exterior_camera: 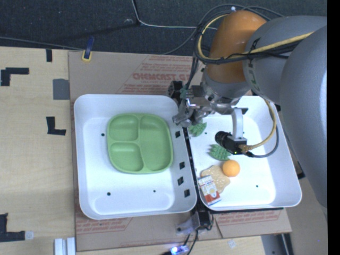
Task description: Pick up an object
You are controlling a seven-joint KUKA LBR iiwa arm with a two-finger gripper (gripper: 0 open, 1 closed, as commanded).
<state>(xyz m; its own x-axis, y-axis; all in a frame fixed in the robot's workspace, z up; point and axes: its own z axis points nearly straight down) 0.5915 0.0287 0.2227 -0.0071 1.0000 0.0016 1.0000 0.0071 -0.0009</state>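
Observation:
My gripper (192, 120) hangs over the near-left part of the right bin (265, 190), close to the divide between the bins. A small green leafy object (198, 128) sits right under its tips, touching or nearly touching them. Whether it is held between the fingers cannot be made out. A second green leafy piece (218, 152) lies further toward the bin's middle. An orange ball (230, 168) rests beside a tan bread-like piece (214, 175), and a small red and white carton (210, 189) lies near the bin's front edge.
The left bin (90, 195) holds a green divided plate (140, 143). A black cable loops from the wrist across the right bin (264, 142). The arm's big grey body (303, 78) covers the right bin's far right side.

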